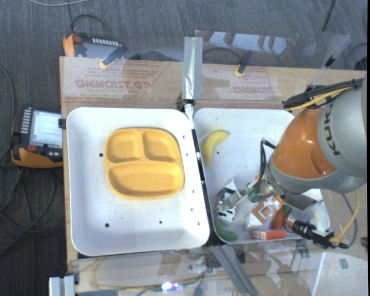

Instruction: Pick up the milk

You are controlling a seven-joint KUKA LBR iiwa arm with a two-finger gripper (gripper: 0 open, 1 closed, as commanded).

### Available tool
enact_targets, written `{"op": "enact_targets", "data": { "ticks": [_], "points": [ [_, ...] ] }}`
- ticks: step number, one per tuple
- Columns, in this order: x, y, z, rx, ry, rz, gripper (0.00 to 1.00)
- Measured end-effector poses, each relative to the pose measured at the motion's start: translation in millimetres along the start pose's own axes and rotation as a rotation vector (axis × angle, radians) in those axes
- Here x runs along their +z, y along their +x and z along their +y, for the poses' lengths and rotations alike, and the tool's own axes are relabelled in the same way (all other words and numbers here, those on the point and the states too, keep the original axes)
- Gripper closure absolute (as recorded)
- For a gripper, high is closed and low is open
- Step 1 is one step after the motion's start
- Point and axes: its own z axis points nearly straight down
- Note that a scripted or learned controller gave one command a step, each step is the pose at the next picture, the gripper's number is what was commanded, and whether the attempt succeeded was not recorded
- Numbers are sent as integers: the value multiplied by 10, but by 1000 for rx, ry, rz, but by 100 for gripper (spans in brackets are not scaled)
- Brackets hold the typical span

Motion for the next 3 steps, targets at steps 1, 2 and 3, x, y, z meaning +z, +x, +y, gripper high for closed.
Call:
{"op": "enact_targets", "data": {
  "ticks": [1, 2, 3],
  "points": [
    [1, 0, 0, 0, 0, 0, 0],
    [-450, 18, -34, 234, 16, 5, 0],
    [18, 91, 61, 139, -7, 2, 0]
  ]
}}
